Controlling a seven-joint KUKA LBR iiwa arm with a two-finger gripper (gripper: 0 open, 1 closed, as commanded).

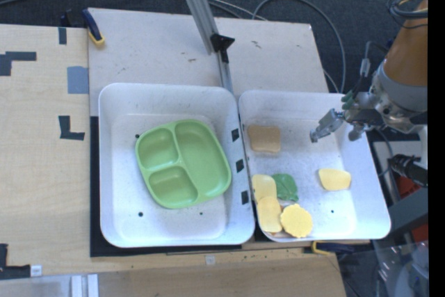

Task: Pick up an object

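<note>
Grey gripper [336,125]: hanging over the right bin's [361,219] far right side, fingers look spread, nothing between them
Why there: guessing it's lining up a drop onto the food
Right bin: tan bread slice [264,138], yellow piece [334,179] nearest the gripper, green leaf [285,186], yellow pieces [281,212] bunched at the near-left corner
Left bin [118,149]: just a green divided plate [183,163]

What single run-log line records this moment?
arm: over right bin | gripper: above bin floor, holding nothing | nearest: tan piece, yellow piece | green tray: left bin
</note>
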